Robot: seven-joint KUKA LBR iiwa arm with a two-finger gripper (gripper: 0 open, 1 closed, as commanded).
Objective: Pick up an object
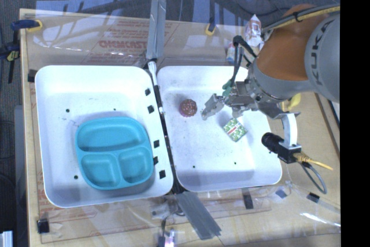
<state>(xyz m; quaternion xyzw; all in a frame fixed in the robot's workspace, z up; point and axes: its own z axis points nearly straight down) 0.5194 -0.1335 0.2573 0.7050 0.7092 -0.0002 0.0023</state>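
Two objects amid bare bin floor

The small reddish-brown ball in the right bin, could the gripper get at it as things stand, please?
Probably yes: the ball lies alone on the bin floor, just left of the gripper, with nothing between them.

arm cut off at right edge

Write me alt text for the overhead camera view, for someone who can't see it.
A grey robot arm's gripper hovers over the right white bin, between a small reddish-brown ball and a small green-and-white packet. The left white bin holds a blue divided tray.
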